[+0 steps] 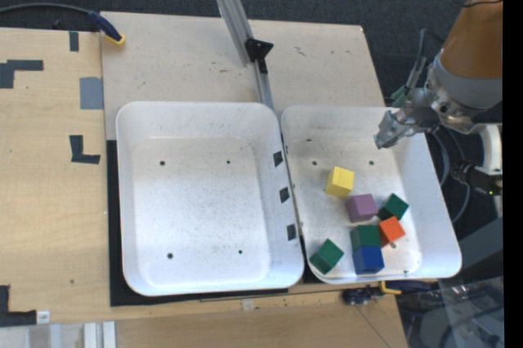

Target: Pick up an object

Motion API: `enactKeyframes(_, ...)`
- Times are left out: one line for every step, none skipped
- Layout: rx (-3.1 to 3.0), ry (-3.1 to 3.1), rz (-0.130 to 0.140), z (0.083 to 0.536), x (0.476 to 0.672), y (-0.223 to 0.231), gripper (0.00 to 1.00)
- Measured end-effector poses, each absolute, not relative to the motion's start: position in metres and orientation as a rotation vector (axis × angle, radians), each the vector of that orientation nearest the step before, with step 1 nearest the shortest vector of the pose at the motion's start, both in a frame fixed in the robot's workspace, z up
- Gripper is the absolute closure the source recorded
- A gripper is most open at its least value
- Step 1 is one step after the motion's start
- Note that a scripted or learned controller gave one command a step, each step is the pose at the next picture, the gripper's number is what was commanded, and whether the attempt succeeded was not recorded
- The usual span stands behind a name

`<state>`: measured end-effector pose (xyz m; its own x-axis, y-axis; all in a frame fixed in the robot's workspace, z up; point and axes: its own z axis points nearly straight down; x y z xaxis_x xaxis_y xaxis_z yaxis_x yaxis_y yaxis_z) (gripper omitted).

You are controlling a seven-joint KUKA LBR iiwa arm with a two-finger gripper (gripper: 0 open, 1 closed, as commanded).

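Note:
Several small blocks lie in the right bin (pixel 425 175): a yellow cube (pixel 340 181), a purple cube (pixel 361 207), a dark green block (pixel 395 206), an orange block (pixel 391 230), a green block (pixel 366 237), a blue cube (pixel 368 258) and another green cube (pixel 328 255) at the bin's front left. My gripper (pixel 391 130) hangs over the bin's far right part, above and to the right of the yellow cube. Nothing shows between its fingers.
The left bin (pixel 131 175) stands beside the right one, its rim touching it. A slanted metal rail (pixel 233 3) runs down to the gap between the bins. A cable with a blue-yellow clip (pixel 106 26) lies at the far left of the bench.

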<state>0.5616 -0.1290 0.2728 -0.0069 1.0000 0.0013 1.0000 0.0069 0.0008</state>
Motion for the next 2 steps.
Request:
enactKeyframes(-2.213, -2.228, -0.001, 0.273, 0.571, -0.078, 1.00)
enactKeyframes(-2.212, -2.228, 0.001, 0.261, 0.581, -0.019, 1.00)
